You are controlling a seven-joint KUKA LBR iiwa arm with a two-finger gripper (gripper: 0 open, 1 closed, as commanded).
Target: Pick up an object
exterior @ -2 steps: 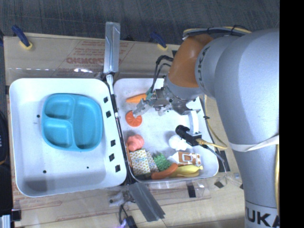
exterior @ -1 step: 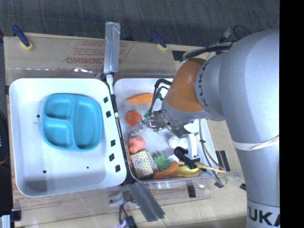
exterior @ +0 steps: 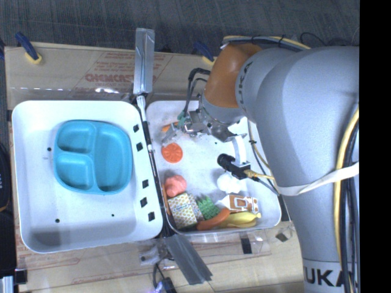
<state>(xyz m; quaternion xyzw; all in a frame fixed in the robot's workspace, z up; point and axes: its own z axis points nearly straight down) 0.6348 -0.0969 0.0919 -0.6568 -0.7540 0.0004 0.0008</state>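
My gripper (exterior: 185,124) hangs low over the far left part of the right bin (exterior: 201,163), under the orange band of the arm. A small orange piece (exterior: 165,128) lies just left of it. Nearer the camera, an orange round slice (exterior: 172,153) rests on the bin floor. Along the bin's near side lie a pink lump (exterior: 175,185), a patterned box (exterior: 183,207), a green item (exterior: 208,207), a red sausage shape (exterior: 212,221), a yellow banana (exterior: 244,220), a small carton (exterior: 242,202) and a white lump (exterior: 227,182). Nothing visible sits in the gripper.
The left bin (exterior: 36,163) holds a blue divided plate (exterior: 93,155). A raised divider with black clips (exterior: 145,163) separates the two bins. The arm's bulky grey body covers the right bin's right side.
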